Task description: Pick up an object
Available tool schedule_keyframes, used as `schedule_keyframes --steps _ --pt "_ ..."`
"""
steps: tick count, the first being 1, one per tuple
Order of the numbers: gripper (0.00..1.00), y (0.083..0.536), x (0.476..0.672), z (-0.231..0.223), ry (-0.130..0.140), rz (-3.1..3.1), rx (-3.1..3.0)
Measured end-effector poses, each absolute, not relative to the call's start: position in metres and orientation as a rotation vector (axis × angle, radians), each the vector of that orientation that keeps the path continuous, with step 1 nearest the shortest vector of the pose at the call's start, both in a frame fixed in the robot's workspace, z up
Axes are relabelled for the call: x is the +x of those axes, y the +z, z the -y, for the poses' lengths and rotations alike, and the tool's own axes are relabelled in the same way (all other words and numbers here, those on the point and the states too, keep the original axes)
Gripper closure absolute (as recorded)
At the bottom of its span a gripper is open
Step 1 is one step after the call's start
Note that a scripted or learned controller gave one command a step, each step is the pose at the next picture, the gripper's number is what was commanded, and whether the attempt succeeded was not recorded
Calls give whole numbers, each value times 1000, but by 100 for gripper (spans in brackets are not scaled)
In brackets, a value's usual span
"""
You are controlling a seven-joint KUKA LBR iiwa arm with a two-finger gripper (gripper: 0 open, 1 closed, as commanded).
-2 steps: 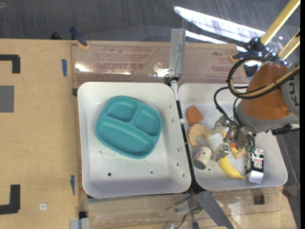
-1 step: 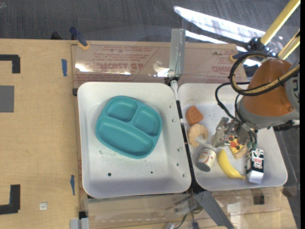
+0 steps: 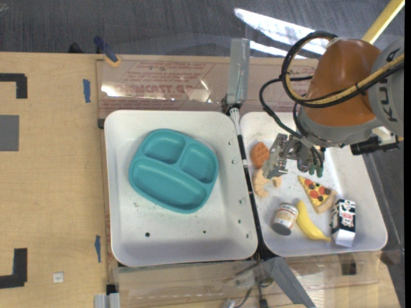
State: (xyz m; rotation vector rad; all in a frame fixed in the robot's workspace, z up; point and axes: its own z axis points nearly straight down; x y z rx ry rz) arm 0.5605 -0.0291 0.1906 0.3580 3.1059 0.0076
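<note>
Grey arm's hand [image 3: 292, 162] over your right bin [image 3: 369, 236], grip state unreadable, pizza slice [image 3: 316, 193] and banana [image 3: 308, 223] toward its front edge.

Glossy teal plastic tray [image 3: 172, 169], matt cardboard bench [image 3: 51, 172]

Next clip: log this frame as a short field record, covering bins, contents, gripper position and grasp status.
left bin: teal divided plastic plate
right bin: orange round toy, pizza slice toy, yellow banana toy, small can, black-and-white carton, beige piece
gripper: low over right bin, beside the orange round toy
grasp: nothing seen between the fingers
</note>
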Motion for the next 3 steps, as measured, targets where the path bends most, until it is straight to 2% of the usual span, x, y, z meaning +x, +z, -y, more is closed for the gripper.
schedule_keyframes --steps 1,2,3 --pt "100 213 514 12 2 -3132 -156" --pt "100 196 494 -75 4 -3041 -767" --pt "100 233 495 -110 4 -3117 330"
